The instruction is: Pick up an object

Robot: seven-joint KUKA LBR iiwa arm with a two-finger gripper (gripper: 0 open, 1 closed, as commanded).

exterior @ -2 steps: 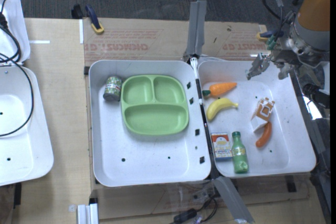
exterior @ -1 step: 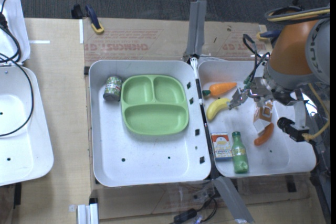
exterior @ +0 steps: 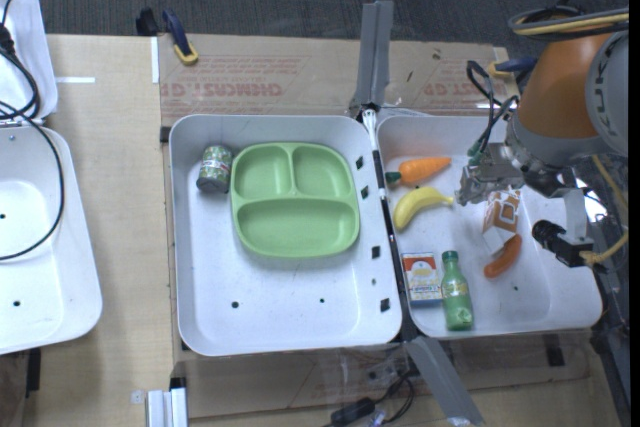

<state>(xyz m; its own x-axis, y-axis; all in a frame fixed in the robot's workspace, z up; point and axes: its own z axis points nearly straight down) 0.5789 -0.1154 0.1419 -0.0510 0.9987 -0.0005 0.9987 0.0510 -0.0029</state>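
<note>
The arm [exterior: 570, 95] comes in from the right, its grey body cut off at the frame edge, orange band above the wrist, bent down over the right bin [exterior: 540, 315]. The gripper [exterior: 484, 183] hangs low beside a white and orange packet [exterior: 502, 213], which it partly hides; whether the claw is spread or pressed together I cannot tell.

Taking the banana [exterior: 420, 205] as landmark: the carrot [exterior: 420, 169] lies just behind it, the gripper to its right, a sausage [exterior: 503, 255] further right and nearer, a small box [exterior: 422, 277] and green bottle [exterior: 456, 291] in front.

In the left bin [exterior: 200, 315] sit a green tray [exterior: 295, 199] and a can [exterior: 214, 167].
</note>
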